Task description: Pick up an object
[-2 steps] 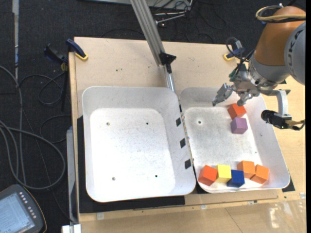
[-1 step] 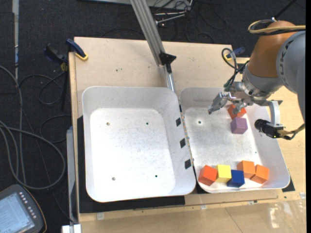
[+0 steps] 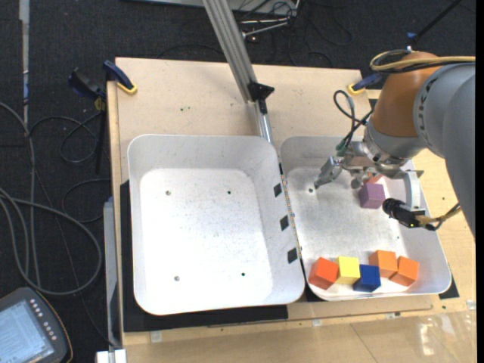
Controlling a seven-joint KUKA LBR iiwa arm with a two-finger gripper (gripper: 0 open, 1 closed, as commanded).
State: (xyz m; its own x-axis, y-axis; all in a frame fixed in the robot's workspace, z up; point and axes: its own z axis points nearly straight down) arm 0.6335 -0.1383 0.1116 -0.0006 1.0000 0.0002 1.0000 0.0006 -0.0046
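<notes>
A purple block [image 3: 371, 194] lies in the right bin [image 3: 318, 218], in its upper right part. My gripper [image 3: 349, 174] hangs low over that bin, just above and left of the purple block, and the arm's orange band [image 3: 397, 100] sits above it. Nothing shows clearly held. Along the bin's front edge lies a row of blocks: an orange one [image 3: 324, 271], a yellow one [image 3: 349, 268], a blue one [image 3: 368, 277] and two more orange ones [image 3: 385, 262] [image 3: 407, 270].
The left bin [image 3: 200, 218] stands beside the right one, their rims touching at the middle. A slanted metal pole [image 3: 231, 40] comes down from the top to the bins' shared back corner. Clamps [image 3: 121, 78] grip the bench corners. Cables hang from the wrist [image 3: 412, 218].
</notes>
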